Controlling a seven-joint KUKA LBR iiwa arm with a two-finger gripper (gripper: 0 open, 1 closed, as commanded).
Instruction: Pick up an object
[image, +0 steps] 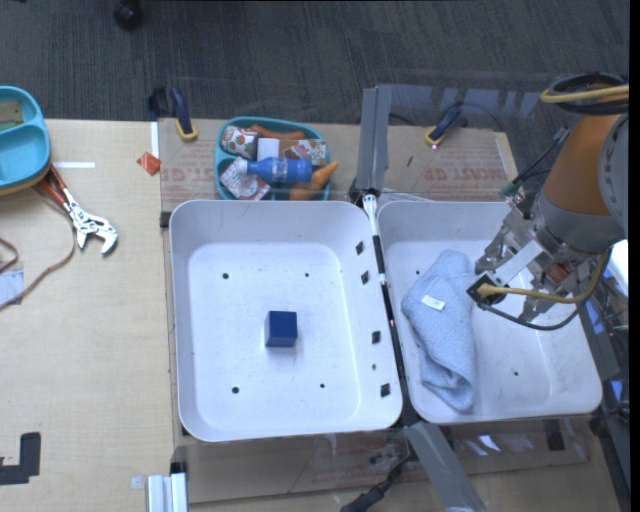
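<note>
A small dark blue cube (282, 328) rests on the floor of the left white bin (200, 400), a little below its middle. A crumpled light blue cloth (445, 330) with a white label lies along the left side of the right white bin (560, 400). My gripper (515, 262) hangs over the right bin, just right of the cloth's upper end and above it. The wrist and its fittings cover the tips. Nothing shows as held.
Behind the left bin stands a light blue tub (228, 140) with several packets and a bottle. A wrench (88, 226) and a blue tray (20, 140) lie on the wooden bench at the left. Clamps sit at the bench's far edge.
</note>
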